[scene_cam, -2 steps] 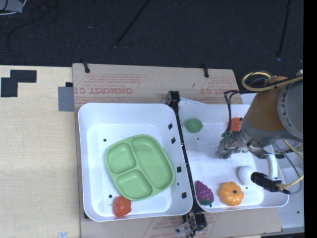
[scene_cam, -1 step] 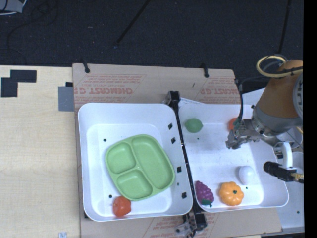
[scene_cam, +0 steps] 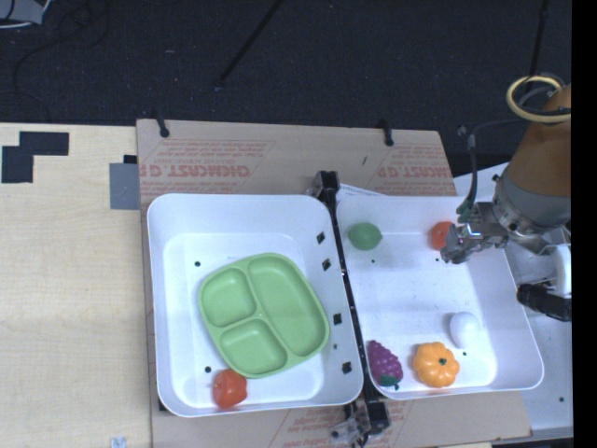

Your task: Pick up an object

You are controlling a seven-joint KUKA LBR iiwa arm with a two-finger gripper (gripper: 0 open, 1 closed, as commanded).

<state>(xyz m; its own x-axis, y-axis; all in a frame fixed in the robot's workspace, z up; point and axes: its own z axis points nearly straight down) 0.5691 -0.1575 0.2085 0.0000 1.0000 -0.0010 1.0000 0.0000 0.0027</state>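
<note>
From my seat, the far left is bare wooden bench [scene_cam: 56,278] with a few dark patches. Next comes the cardboard sheet [scene_cam: 280,161] under the bins; its red print runs upside down and mirrored to me, and I cannot read it for certain. The left bin [scene_cam: 177,213] holds a green divided plate [scene_cam: 263,314] with three compartments, and a red-orange tomato-like piece [scene_cam: 229,388] lies just off the plate's near corner, against the bin's front wall. In the right bin [scene_cam: 410,287] I see a green round fruit [scene_cam: 365,236] near the back left, purple grapes [scene_cam: 383,363] at the front beside an orange pumpkin [scene_cam: 436,364], and a small white egg-like object [scene_cam: 463,328] just behind the pumpkin. A red-orange object [scene_cam: 440,235] sits at the back right, partly covered by the gripper [scene_cam: 459,246]. The gripper is low at that spot, seemingly touching it, but the fingers blur into dark metal and I cannot tell how they stand. The arm's upper part is cut off at the right.
</note>
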